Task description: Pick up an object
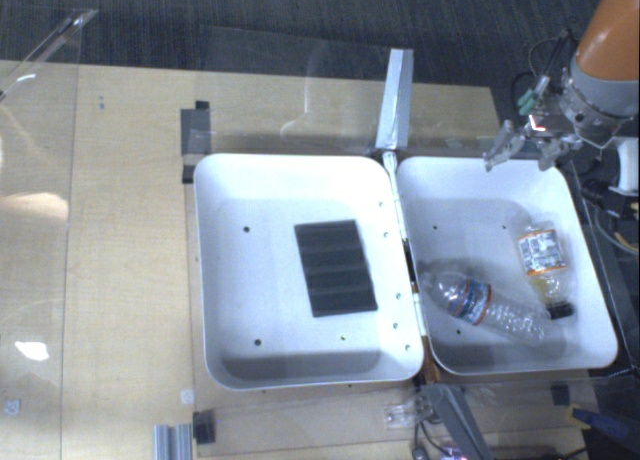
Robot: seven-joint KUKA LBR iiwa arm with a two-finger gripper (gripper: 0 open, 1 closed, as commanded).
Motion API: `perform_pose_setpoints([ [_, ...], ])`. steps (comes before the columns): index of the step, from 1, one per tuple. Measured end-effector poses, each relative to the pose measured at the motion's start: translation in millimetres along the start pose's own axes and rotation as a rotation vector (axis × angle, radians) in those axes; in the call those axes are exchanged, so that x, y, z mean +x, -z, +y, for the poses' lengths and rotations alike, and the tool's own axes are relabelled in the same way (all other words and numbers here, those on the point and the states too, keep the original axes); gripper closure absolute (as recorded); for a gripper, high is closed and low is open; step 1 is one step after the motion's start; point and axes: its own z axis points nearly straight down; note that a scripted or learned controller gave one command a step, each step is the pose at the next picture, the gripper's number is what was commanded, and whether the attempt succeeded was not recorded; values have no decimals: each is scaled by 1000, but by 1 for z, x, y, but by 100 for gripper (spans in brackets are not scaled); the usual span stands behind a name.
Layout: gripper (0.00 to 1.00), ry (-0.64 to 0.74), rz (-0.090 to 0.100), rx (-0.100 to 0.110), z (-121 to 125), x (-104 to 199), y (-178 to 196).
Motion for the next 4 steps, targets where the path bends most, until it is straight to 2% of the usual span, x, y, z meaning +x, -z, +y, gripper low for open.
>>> perform_pose_setpoints([
  [1, 0, 153, -1, -1, -18, -60, -154],
  [2, 0, 242, -3, -7, -68, -60, -162],
  [3, 0, 261, -2, -5, -17, -59, -164],
  [4, 100, 263, -3, -14, -14, -57, -150],
])
